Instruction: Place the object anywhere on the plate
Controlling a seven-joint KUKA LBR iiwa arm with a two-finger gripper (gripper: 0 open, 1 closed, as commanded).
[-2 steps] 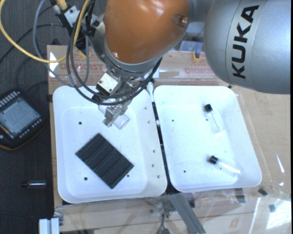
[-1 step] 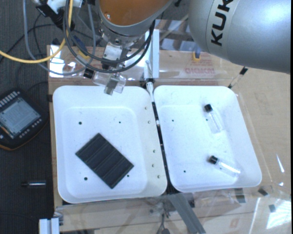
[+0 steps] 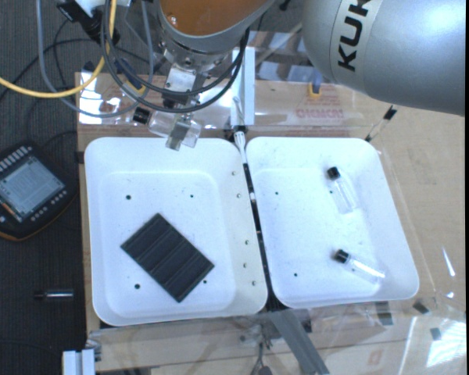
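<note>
Claw (image 3: 178, 133) at the frame's upper middle seems to pinch a clear vial (image 3: 184, 131), though it's hard to tell, so it's not yet on the dark plate (image 3: 167, 256) at lower left.

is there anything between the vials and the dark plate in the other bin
Only the raised rims where the two bins meet. Both vials lie in the right bin; the dark plate lies in the left bin, nothing on it. The claw hangs above the left bin's far edge.

left bin (image 3: 102, 209): dark plate (image 3: 167, 256) | right bin (image 3: 391, 233): two vials (image 3: 341, 188), seemingly clear
</note>
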